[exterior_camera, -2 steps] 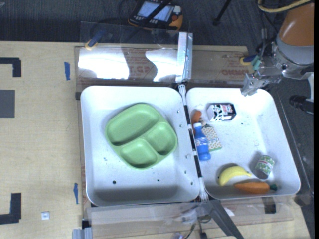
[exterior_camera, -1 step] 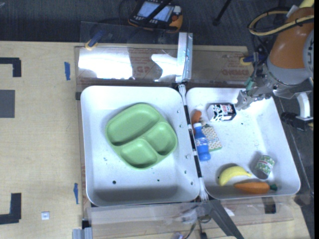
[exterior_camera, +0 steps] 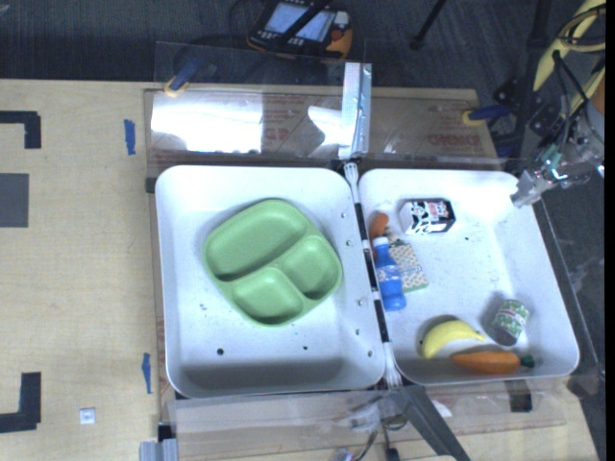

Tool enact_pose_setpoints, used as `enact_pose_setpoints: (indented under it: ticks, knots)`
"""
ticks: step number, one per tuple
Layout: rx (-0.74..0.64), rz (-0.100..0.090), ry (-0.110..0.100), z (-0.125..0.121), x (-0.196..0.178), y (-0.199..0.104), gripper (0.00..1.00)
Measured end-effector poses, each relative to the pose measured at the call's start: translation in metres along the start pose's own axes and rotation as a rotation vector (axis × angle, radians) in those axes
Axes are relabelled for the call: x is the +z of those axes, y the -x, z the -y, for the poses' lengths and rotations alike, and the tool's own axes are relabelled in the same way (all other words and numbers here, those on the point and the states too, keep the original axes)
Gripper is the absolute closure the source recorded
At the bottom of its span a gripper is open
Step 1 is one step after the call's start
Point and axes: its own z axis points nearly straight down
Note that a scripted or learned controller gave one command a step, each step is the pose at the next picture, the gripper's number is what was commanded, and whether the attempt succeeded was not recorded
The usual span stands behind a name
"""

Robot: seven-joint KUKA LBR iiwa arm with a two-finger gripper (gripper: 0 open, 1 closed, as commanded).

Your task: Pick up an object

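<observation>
We see the gripper [exterior_camera: 531, 188] at the right bin's [exterior_camera: 480, 257] far right corner, finger state unclear. Banana [exterior_camera: 450, 335], carrot [exterior_camera: 486, 360] and can [exterior_camera: 509, 320] lie along its near edge.

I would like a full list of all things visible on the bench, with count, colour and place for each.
bins: 2, white, side by side on the bench
plate: 1, green, three compartments, middle of left bin
carton: 1, black and white, top of right bin
bottle: 1, blue, left edge of right bin
packet: 1, patterned, beside the bottle
banana: 1, yellow, bottom of right bin
carrot: 1, orange, just below the banana
can: 1, green and white, right of the banana
end effector: 1, grey, above the right bin's top right corner
</observation>
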Motion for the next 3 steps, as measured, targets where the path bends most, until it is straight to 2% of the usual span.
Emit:
enact_pose_setpoints:
  ticks: [1, 2, 3]
  knots:
    - [0.0, 0.004, 0.005, -0.001, -0.011, 0.001, 1.0]
    - [-0.139, 0.0, 0.002, -0.034, -0.028, -0.043, 1.0]
    - [-0.49, 0.001, 0.004, -0.061, -0.078, -0.048, 1.0]
